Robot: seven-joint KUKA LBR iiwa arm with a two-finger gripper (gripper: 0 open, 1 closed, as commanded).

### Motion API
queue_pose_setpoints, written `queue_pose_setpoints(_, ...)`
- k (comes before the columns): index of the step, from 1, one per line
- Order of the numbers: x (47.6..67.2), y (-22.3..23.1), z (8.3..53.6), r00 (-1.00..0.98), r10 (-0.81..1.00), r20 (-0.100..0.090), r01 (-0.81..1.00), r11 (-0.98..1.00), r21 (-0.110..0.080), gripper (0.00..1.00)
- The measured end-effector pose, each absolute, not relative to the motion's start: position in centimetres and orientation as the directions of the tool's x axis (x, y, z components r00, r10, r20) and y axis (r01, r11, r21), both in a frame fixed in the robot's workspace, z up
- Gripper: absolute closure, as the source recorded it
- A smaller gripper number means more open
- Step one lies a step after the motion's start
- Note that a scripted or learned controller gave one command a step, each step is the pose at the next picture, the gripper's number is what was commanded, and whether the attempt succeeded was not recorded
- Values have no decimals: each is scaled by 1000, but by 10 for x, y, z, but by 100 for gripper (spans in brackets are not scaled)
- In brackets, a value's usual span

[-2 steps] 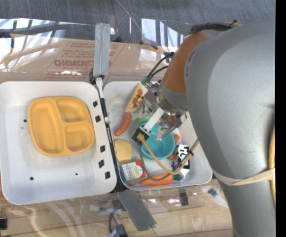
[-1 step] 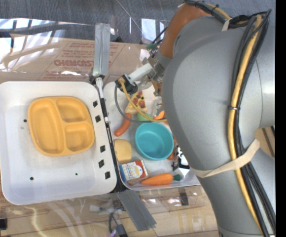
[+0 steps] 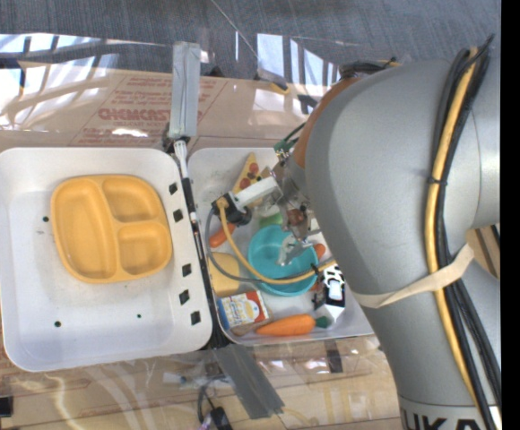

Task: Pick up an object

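In the right bin [image 3: 208, 170] my gripper [image 3: 290, 251] hangs over the teal bowl [image 3: 276, 260]; can't tell if it's open or closed. With the carrot [image 3: 286, 326] and carton [image 3: 243, 309] crowding close, I'd guess it slips off the rim.

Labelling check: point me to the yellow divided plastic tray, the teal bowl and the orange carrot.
yellow divided plastic tray [image 3: 109, 227], camera view, central divider ridge
teal bowl [image 3: 273, 249], camera view, inner left wall
orange carrot [image 3: 285, 326], camera view, mid-body
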State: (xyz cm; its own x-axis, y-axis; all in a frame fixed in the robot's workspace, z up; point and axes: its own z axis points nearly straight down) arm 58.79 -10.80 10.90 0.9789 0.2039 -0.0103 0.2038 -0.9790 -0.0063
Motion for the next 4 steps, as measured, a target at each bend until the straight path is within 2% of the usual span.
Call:
queue_pose_setpoints(1, 567, -94, 91, 971, 239, -4, 239, -971, -5, 0)
queue_pose_setpoints(2, 569, -94, 104, 969, 245, -1, 245, -969, -5, 100)
queue_pose_setpoints(3, 637, -120, 96, 978, 209, 5, 209, -978, -2, 100)
queue_pose_setpoints(4, 623, -69, 196, 977, 211, 7, 211, -977, -2, 100)
